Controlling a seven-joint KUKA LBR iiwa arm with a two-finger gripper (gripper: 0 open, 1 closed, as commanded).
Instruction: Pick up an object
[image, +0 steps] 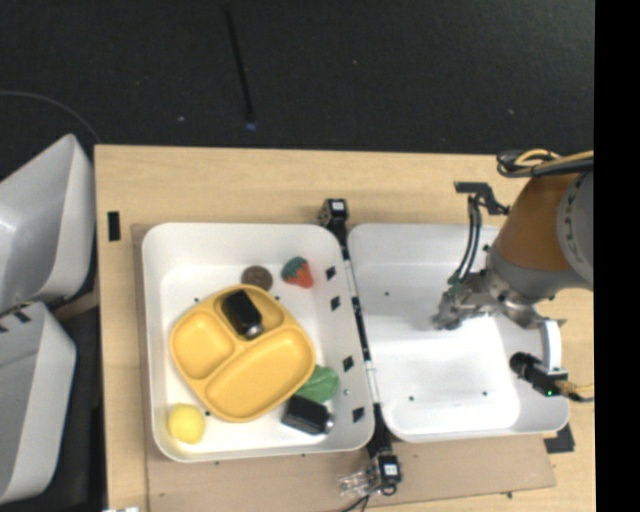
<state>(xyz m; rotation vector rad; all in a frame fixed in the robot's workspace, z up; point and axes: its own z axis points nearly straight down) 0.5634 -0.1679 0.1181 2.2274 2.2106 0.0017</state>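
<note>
Gripper of mine hangs over the right bin; I cannot tell its state. All the things, like the yellow plate, lie left in the left bin.

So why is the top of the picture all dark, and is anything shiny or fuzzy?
In the camera view, the floor beyond the bench is black and unlit; the white bins are bright, nearly washed out; the yellow plate has soft glare; the gripper looks slightly blurred and casts a faint shadow in the right bin.
</note>
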